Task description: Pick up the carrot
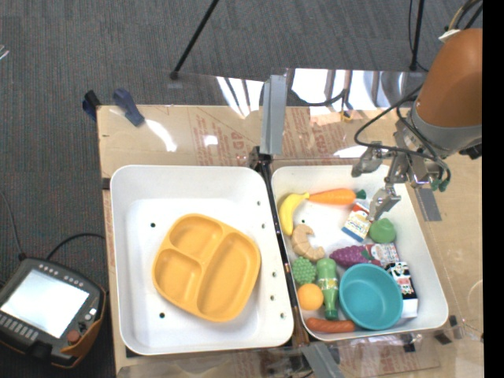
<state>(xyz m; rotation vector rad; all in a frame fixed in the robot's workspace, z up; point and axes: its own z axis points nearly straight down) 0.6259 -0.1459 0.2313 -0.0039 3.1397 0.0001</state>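
Note:
The carrot (332,197), orange with a small green stem end, lies flat near the far edge of the right bin (435,282), just right of a banana (289,209). My gripper (376,183) hangs above the bin's far right part, to the right of the carrot's stem end and apart from it. Its fingers (385,201) are spread open with nothing between them. The orange-banded wrist (453,81) is above it at the right.
Packed around the carrot are a small carton (357,222), a green lime (383,230), purple grapes (352,255), a teal bowl (370,296), an orange (309,296) and a red sausage-like piece (331,326). The left bin (130,187) holds a yellow divided plate (206,267).

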